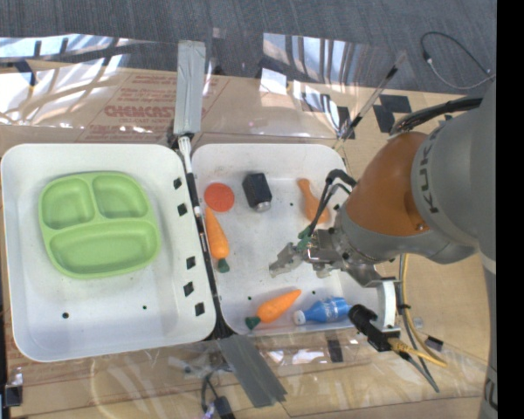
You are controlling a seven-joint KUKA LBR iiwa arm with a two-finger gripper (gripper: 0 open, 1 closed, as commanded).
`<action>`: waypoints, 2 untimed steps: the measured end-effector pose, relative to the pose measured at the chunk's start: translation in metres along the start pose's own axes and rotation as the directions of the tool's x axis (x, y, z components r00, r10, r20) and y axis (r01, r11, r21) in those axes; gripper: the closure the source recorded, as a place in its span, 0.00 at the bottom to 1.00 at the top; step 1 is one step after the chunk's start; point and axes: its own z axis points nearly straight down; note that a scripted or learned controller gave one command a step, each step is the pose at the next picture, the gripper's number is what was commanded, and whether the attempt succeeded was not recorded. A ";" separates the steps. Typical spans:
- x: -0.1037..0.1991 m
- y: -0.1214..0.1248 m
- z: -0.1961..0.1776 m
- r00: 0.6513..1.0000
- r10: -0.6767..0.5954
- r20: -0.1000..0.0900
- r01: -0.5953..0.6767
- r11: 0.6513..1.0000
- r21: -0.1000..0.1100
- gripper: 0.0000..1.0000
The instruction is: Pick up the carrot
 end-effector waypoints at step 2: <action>0.034 -0.001 0.062 0.932 -0.363 0.003 0.363 0.932 -0.006 0.00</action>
